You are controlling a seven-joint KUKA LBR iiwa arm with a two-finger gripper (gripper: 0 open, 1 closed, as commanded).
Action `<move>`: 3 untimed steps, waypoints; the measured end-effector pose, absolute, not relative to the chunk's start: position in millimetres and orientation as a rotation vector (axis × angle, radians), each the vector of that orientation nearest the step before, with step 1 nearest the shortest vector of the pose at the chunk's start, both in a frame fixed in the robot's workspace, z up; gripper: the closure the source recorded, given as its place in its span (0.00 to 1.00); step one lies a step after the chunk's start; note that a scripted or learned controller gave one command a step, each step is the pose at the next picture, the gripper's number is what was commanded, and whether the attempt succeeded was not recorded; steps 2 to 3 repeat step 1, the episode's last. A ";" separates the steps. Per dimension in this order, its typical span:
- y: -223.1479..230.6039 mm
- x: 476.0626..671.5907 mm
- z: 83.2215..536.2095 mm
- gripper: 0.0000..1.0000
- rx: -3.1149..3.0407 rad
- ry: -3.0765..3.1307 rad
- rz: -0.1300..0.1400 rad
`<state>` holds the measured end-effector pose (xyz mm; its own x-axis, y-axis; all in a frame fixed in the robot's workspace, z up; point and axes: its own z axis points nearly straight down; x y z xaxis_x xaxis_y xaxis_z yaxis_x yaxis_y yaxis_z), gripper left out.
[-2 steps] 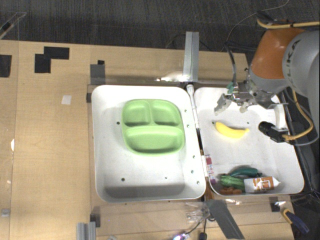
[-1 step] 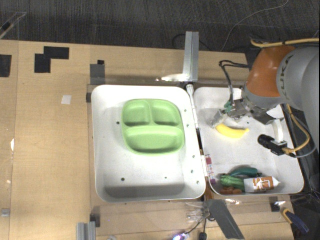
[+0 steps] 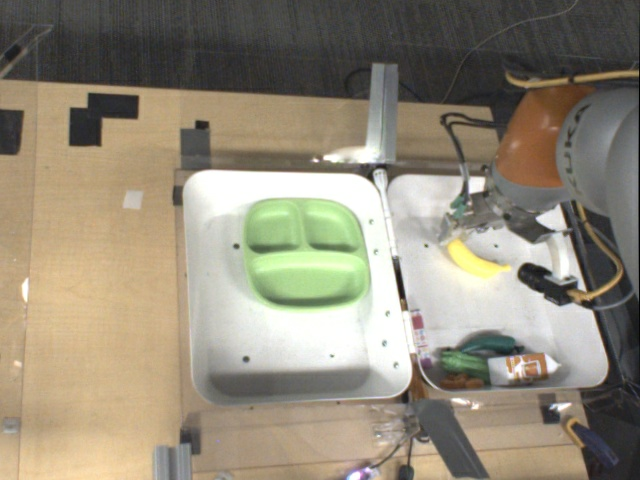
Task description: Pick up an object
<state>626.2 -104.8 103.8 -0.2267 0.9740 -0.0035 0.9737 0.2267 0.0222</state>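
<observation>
Apparently approach step: two-finger gripper (image 3: 458, 220) hovered just above yellow plastic banana (image 3: 476, 260) in right white bin (image 3: 580, 343); finger state unclear; next needed descent, closing

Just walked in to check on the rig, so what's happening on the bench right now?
The arm reaches into the right bin, with its gripper low over the back part, just above a banana. Nothing shows between its fingers, so no pick yet. A small pile of items lies at the front edge of that bin. The left bin holds a green divided tray, untouched.
</observation>
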 end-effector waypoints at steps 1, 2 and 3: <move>-34.1 670.2 186.9 1.00 2.043 2.380 0.007; -34.1 670.2 186.9 1.00 2.043 2.380 0.007; -34.1 670.2 186.9 1.00 2.043 2.380 0.007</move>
